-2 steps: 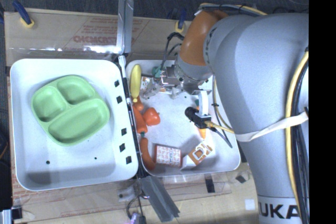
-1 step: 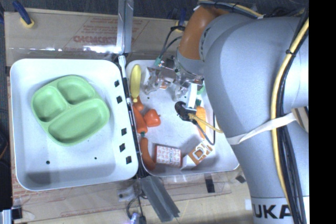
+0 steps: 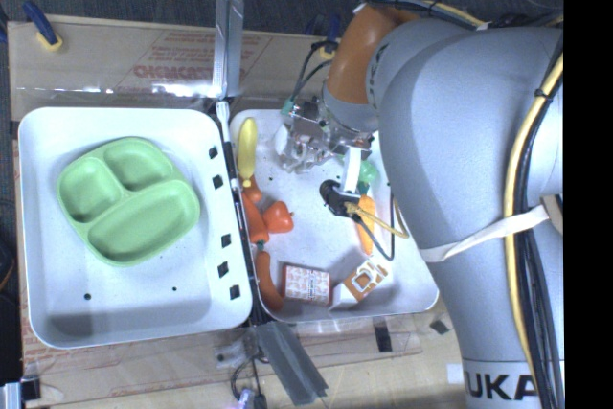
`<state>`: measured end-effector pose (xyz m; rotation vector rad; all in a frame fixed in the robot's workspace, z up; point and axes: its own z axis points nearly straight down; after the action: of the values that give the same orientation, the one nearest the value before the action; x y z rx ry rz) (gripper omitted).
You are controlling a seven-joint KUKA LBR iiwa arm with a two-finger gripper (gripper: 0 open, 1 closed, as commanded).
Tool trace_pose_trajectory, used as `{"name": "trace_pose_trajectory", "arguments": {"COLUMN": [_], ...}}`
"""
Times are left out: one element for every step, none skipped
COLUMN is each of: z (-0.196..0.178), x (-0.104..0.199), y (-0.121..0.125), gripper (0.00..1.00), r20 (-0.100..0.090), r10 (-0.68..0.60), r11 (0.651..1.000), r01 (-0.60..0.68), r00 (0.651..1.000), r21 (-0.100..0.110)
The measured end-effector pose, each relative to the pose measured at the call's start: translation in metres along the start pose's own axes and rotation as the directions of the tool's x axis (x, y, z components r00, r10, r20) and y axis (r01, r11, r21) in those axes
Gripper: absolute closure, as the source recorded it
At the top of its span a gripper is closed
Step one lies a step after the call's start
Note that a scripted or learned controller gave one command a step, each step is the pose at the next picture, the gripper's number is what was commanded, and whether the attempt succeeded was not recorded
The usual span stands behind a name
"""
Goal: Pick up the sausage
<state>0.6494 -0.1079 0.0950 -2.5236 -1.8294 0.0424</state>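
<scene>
Light is even and fairly bright over the two white bins, coming from overhead. The left bin (image 3: 57, 302) shows a soft grey shadow along its inner wall at seven o'clock, and the green divided plate (image 3: 129, 198) casts only a faint dark rim. The right bin (image 3: 412, 297) sits partly under the shade of the grey arm (image 3: 460, 148), whose curved shell carries a broad pale sheen toward one o'clock. The floor at twelve o'clock is dim and dark blue. Focus is soft throughout; small items in the right bin look smeared, and print on the cardboard (image 3: 172, 62) is hard to read.
</scene>
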Motion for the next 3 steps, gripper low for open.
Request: {"name": "trace_pose_trajectory", "arguments": {"z": [-0.001, -0.093, -0.090], "x": [-0.016, 0.099, 0.070], "y": [-0.081, -0.112, -0.177], "gripper": [1.00, 1.00, 1.00], "r20": [-0.010, 0.001, 0.002], "r10": [0.071, -0.231, -0.280], "r11": [0.997, 0.972, 0.959], "r01": [-0.071, 0.231, 0.280], "r00": [0.997, 0.973, 0.960], "r21": [-0.030, -0.035, -0.032]}}
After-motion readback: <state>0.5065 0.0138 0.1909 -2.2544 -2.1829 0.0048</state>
